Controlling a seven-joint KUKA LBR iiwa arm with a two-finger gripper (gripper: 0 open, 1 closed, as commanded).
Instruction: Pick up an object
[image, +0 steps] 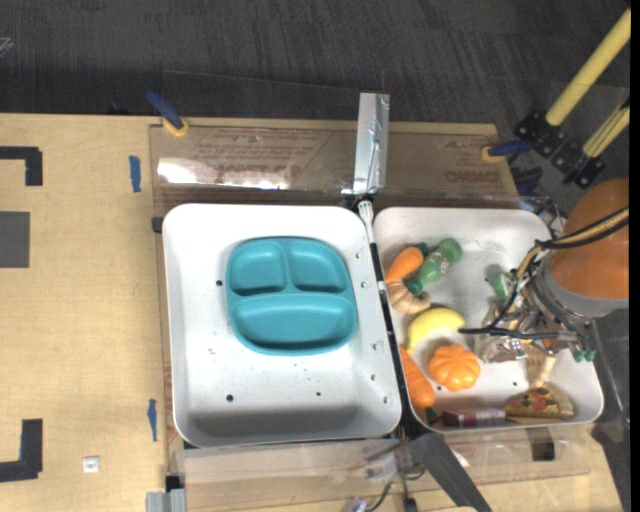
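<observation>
A: Where's the gripper (515, 335)?

B: Low in the right bin (470, 222), right half, amid wires. Can't tell finger state, too cluttered.

A: Nothing held?

B: Nothing seen btwn them. Nearest bits: pizza slice toy (540, 405) by the front wall, small pumpkin (455, 367) just left of the gripper, lemon (435, 325) touching the pumpkin.

A: Risks?

B: Items are packed along the left wall: carrot (405, 263), green bottle (437, 260). Gripper sits over what looks like bare floor, so imo it could close on nothing. Pumpkin's round and could roll away if nudged. Left bin (200, 400) holds a teal divided plate (291, 294).
</observation>
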